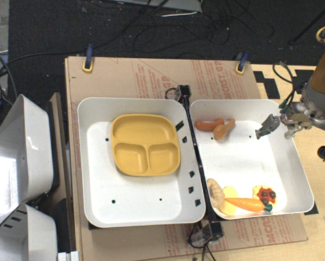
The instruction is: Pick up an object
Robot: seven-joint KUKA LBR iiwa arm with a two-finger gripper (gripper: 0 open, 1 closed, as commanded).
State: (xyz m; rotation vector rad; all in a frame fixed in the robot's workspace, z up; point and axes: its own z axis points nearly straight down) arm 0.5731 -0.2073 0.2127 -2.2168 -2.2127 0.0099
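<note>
The right bin [276, 165] holds several toy foods. An orange-red sausage [207, 125] and a small orange piece [222, 130] lie near its far left corner. Along its near edge sit a beige shell-like piece [215, 192], a carrot [244, 203], a yellow slice [231, 192] and a yellow item topped with red berries [264, 194]. My gripper [267, 126] hangs over the far right part of this bin, right of the sausage and apart from it. Nothing shows in its grasp.
A yellow three-compartment plate [146, 144] lies in the left bin [97, 194]. A black divider [194, 151] runs between the bins. White tubs [18, 156] stand off the bench at the left. Clamps [87, 64] grip the board's far edge.
</note>
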